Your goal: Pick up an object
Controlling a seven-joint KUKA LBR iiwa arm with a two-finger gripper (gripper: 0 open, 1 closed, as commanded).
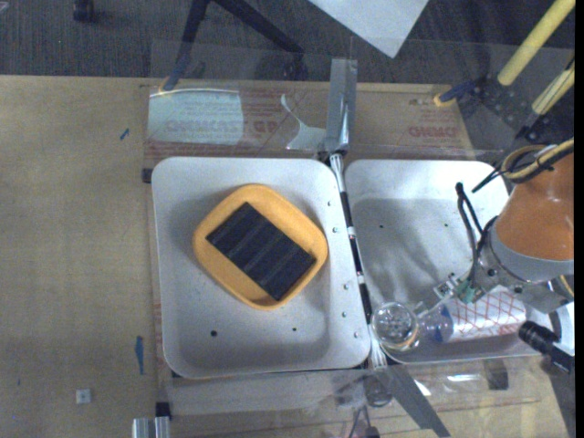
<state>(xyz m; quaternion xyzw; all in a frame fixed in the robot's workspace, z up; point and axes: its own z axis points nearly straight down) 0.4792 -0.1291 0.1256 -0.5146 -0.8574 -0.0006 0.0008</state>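
A yellow rounded block with a black ribbed top lies in the middle of the left bin. In the right bin, a clear plastic bottle with a blue patch lies at the front left corner. Behind it to the right sits a white item with a red grid pattern. The arm's orange band hangs over the right bin's right side. My gripper reaches down and left, just above the bottle's blue end and beside the grid-patterned item.
The metal divider runs between the two bins. A clear panel and a metal post stand behind the bins. Black cables loop beside the arm. Bare wooden bench lies to the left.
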